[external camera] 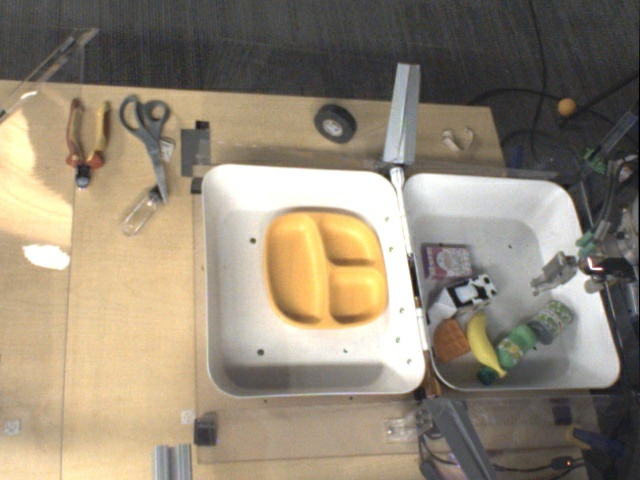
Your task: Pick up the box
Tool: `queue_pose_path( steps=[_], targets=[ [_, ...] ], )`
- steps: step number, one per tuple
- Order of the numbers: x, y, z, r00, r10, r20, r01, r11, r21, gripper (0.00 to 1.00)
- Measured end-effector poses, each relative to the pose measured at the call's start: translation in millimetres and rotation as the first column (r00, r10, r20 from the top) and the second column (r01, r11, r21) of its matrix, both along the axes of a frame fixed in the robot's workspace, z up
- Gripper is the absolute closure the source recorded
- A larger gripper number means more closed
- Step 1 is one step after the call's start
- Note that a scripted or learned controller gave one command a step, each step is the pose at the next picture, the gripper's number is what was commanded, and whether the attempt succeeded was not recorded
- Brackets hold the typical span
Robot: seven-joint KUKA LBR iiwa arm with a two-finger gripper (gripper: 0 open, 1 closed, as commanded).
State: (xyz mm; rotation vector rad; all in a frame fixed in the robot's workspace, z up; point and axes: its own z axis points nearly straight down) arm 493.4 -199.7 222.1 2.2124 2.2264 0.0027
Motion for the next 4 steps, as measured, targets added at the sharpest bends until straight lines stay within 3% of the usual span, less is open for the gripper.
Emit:
queue_pose_path(
  steps=[1, 2, 3, 4],
  targets=[
    [76.5, 29.5, -61.8, 0.996, -0.088, 0.000, 0.088, 0.996, 0.001, 0.00],
    [105.7, 98.7, -127.9, 0.996, -0.085, 0.017, 0.085, 0.996, -0.001, 0.00],
    [108.6, 99.0, -115.3, 0.996, -0.082, 0.027, 0.082, 0.997, -0.002, 1.00],
    [108.7, 100.4, -115.4, 0.996, -0.081, 0.026, 0.081, 0.997, 0.000, 0.00]
  ],
)
